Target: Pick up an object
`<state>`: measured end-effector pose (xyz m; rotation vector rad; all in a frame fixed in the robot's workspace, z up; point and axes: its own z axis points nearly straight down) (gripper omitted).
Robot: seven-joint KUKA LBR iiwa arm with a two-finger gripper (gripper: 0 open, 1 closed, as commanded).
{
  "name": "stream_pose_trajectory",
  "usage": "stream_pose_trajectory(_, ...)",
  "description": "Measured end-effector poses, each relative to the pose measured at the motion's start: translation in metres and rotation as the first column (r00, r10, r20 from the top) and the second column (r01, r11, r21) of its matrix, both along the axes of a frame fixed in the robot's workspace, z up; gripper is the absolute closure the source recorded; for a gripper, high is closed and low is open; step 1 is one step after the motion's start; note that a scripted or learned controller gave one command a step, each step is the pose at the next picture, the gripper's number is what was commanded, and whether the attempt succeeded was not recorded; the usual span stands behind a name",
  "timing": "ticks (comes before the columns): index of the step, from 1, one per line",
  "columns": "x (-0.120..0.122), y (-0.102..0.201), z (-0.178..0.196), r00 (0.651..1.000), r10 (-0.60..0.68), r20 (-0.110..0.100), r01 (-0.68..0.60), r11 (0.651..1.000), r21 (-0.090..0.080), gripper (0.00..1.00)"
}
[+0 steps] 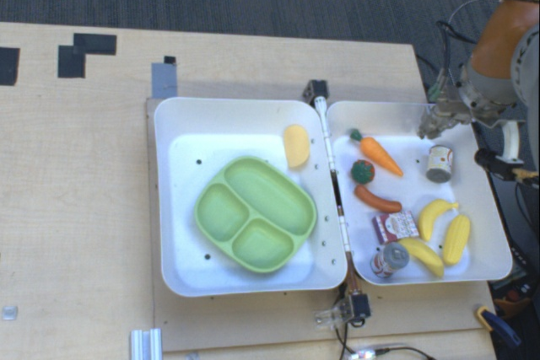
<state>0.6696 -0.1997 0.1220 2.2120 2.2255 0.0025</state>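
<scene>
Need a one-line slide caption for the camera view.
Arm's gripper above the right bin of toy food, near a small can; left bin holds a green divided plate.

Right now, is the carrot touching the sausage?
Apart. The camera view shows white bin floor between the carrot and the sausage.

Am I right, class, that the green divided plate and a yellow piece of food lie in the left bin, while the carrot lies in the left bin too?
Not quite. The camera view shows the carrot in the right bin. The green divided plate and the yellow piece of food do lie in the left bin.
</scene>
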Motion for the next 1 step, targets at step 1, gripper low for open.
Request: stream_pose_trajectory(1, 0.0001, 0.0160, -0.0014, 1.000, 0.001, 0.000, -0.001, 1.000, 0.000, 1.00)
